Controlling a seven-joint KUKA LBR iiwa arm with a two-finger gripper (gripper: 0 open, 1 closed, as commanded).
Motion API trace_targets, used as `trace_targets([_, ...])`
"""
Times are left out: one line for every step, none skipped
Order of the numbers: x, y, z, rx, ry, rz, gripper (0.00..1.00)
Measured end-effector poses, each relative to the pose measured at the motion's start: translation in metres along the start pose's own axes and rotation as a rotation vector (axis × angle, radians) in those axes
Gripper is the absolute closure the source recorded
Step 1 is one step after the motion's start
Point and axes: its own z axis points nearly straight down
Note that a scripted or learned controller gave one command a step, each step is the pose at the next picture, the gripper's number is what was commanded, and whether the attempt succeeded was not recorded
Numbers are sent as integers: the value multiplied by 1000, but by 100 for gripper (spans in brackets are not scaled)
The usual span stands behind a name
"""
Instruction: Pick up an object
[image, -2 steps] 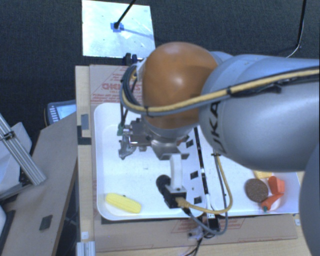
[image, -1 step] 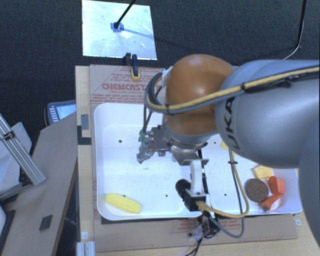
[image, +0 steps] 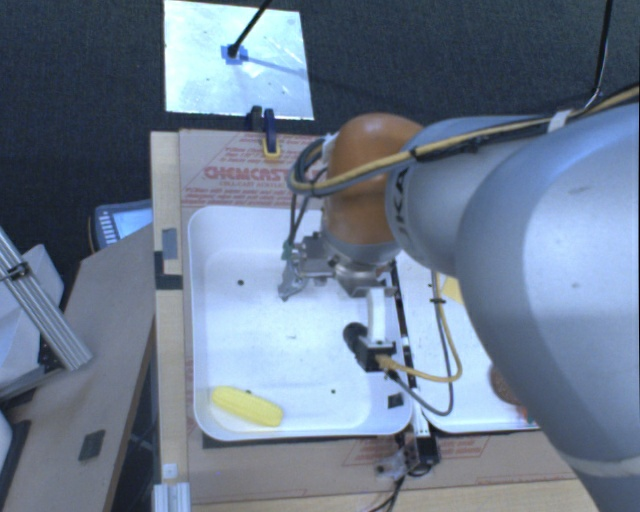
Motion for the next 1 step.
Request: trace_targets([46,-74,-79,-3,9,-14,0])
